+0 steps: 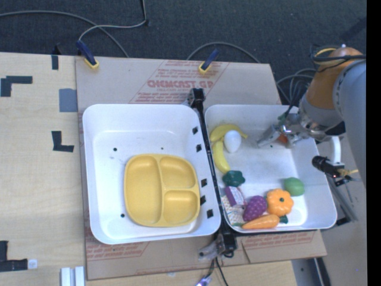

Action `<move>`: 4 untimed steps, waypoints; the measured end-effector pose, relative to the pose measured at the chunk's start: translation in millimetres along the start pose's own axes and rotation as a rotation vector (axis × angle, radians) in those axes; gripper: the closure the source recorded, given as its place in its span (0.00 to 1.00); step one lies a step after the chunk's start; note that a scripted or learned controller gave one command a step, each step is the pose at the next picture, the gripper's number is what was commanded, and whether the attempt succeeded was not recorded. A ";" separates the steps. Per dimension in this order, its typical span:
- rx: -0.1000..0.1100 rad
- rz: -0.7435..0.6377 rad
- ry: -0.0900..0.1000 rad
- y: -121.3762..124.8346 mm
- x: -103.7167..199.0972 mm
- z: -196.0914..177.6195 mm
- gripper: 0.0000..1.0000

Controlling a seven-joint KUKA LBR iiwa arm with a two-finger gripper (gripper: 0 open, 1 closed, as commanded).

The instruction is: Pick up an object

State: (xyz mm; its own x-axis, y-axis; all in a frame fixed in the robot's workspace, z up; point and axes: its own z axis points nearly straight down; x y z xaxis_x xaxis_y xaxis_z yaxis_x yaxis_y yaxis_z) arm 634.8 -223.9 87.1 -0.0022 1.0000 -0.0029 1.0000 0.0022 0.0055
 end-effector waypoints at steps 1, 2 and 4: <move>0.004 0.000 0.002 34.8 0.3 0.8 0.00; 0.008 -0.001 -0.001 34.0 -0.8 -8.3 1.00; 0.007 0.002 0.001 -35.2 31.7 -50.6 1.00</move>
State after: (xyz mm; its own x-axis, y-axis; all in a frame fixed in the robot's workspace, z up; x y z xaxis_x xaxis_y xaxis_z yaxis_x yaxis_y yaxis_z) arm 599.2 -192.2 137.4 -0.0005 1.0000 -0.0014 1.0000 0.0005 -0.0014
